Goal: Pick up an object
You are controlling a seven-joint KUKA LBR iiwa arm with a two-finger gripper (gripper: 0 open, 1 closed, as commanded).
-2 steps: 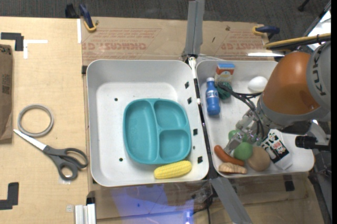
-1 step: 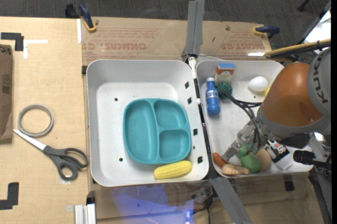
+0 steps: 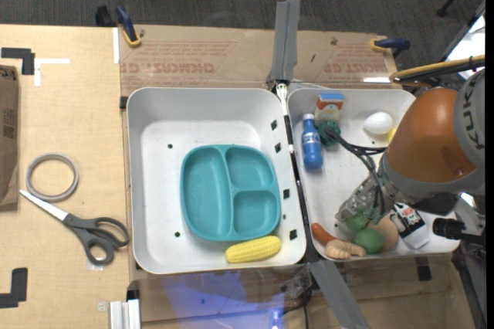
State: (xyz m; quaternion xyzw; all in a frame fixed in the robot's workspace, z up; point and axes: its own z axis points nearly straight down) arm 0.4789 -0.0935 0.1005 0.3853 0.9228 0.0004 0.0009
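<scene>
My gripper (image 3: 359,210) is down in the right bin (image 3: 337,174), near its front, under the arm's orange band (image 3: 428,138). It sits right over a green round toy (image 3: 370,241) and a peach-coloured piece (image 3: 340,249). A small red-orange sausage (image 3: 322,232) lies just to the left of them. The arm hides much of this cluster. Farther back in the same bin are a blue bottle (image 3: 311,143), a small carton (image 3: 329,107) and a white egg (image 3: 377,123). A white bottle with a dark label (image 3: 409,224) lies at the bin's right.
The left bin (image 3: 154,115) holds a teal divided plate (image 3: 229,192) and a yellow corn cob (image 3: 252,249) at its front. Scissors (image 3: 81,227) and a tape roll (image 3: 52,175) lie on the bench at the left.
</scene>
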